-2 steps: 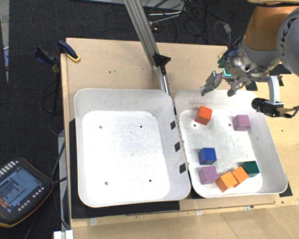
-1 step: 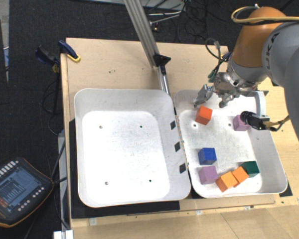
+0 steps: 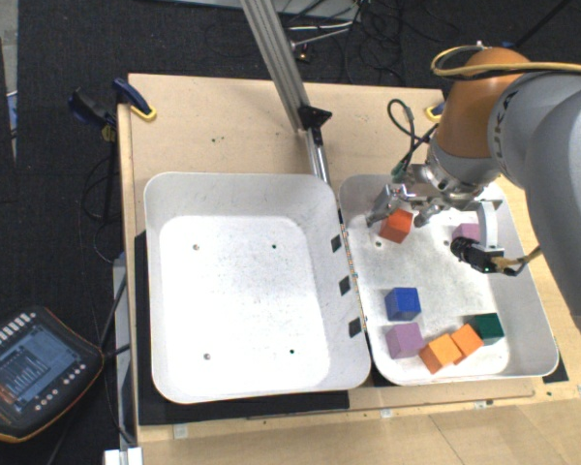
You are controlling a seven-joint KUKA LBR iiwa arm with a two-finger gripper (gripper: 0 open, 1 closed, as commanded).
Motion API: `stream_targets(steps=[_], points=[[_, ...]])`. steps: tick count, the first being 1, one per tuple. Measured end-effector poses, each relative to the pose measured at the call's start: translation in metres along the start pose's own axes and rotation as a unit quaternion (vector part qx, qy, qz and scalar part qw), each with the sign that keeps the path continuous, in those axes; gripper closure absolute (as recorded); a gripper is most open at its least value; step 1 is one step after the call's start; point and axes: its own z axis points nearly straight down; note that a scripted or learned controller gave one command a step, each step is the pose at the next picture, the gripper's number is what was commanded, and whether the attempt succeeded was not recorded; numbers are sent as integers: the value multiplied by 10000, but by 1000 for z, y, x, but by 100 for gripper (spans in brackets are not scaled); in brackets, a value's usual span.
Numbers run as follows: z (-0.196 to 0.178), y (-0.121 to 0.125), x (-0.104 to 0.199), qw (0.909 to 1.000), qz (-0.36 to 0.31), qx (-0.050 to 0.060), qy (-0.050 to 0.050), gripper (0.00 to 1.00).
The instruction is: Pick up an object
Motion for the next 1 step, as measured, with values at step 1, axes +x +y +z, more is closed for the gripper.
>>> stream_targets(steps=[1], points=[[22,0,1,10000,-3,-19,-2,0]])
